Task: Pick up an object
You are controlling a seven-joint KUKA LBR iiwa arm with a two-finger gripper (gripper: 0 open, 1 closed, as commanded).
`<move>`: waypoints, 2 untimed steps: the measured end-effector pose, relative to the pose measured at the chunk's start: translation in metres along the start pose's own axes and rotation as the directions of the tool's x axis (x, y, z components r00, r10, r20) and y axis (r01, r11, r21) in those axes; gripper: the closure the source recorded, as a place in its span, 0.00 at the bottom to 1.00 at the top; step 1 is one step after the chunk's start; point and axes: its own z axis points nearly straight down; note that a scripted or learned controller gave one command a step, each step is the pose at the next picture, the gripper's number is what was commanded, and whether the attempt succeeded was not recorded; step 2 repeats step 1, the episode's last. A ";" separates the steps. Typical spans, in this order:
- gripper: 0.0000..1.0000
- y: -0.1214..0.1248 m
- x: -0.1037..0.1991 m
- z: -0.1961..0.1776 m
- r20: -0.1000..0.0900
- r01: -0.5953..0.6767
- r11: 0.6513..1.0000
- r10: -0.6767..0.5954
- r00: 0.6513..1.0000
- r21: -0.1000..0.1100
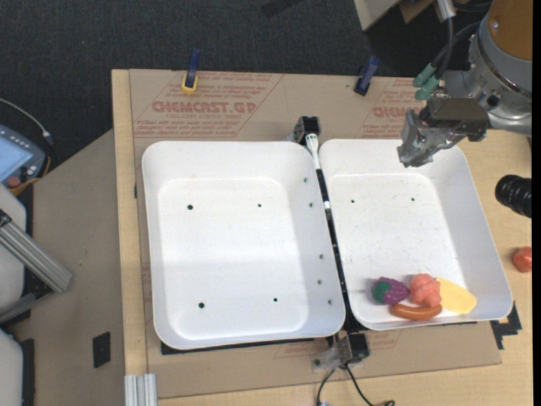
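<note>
Clustered at the near edge of the right bin (pixel 473 193) lie a purple toy (pixel 389 290), pink piece (pixel 425 288), orange sausage (pixel 414 311) and yellow piece (pixel 456 297); well apart, the tool (pixel 417 153) hangs over the far edge, holding nothing visible; its opening I cannot tell.

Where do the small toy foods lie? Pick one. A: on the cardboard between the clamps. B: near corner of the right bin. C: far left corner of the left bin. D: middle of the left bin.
B: the purple grape-like toy, orange-pink lumpy toy, yellow flat toy and orange sausage-shaped toy cluster in the shallow white right bin, at its near corner.
</note>
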 end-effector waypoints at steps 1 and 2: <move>1.00 -0.002 0.024 0.136 -0.001 -0.002 1.000 0.002 1.000 0.013; 1.00 -0.002 0.024 0.136 -0.001 -0.002 1.000 0.002 1.000 0.013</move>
